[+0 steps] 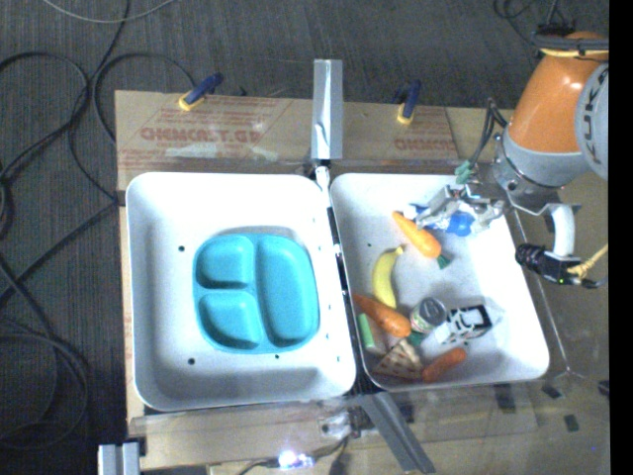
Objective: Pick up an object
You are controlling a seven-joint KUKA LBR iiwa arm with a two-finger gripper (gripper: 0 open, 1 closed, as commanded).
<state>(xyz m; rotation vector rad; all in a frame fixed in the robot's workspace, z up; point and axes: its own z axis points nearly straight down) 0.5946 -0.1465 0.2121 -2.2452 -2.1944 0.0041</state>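
Fingers: cannot tell whether apart or together, tips lost against a blue and white packet. Belong to the gripper, low over the far right corner of the right bin, at or just above the packet; contact not clear. Hangs from the grey arm with its orange band, reaching in from the right edge.

Nothing visibly between the fingers. All loose things lying in the right bin:
- orange carrot just beside the packet, slanted, nearest the gripper.
- yellow banana below that carrot, curved, near the bin's left wall.
- second carrot under the banana's lower end, touching or nearly so.
- green stick tucked against the second carrot, by the left wall.
- round can with a grey top, right of the second carrot.
- black and white box just beside the can, on its right.
- brown wedge at the near wall, below the can.
- small orange piece beside the wedge, along the near wall.

Left bin touching the right bin along the middle; holds a blue divided tray, lying flat near its centre.

Both bins on a cardboard sheet, pinned at the far edge by two blue and yellow clamps. Upright metal bar between the clamps, above the seam of the bins. Dark cables on the floor to the left.
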